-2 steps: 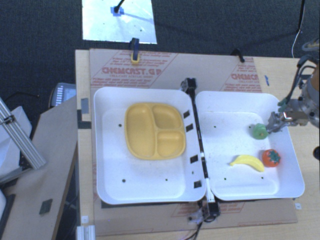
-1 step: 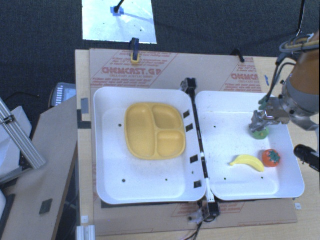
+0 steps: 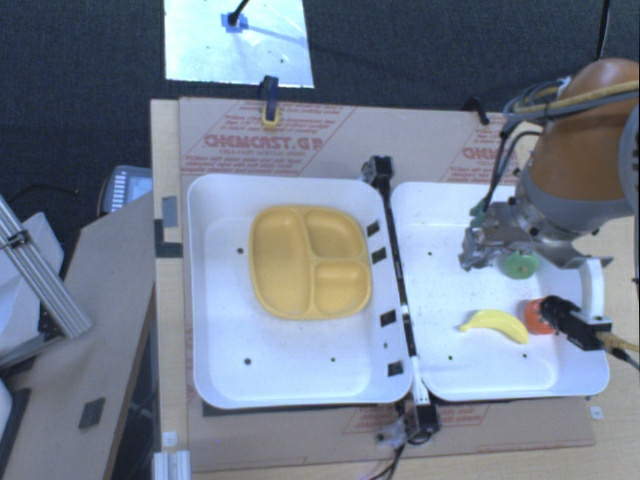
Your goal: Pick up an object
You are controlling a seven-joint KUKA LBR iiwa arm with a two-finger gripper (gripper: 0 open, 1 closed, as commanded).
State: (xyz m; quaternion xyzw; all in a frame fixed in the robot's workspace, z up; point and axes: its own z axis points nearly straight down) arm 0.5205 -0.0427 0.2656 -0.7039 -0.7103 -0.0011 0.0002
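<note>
Beside the end effector [image 3: 487, 249], whose grip I cannot tell, lies a curved yellow banana [image 3: 494, 325].

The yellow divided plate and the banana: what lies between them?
In the camera view, the black clamped seam where the two bins meet lies between the yellow divided plate and the banana; otherwise just bare white bin floor.
</note>
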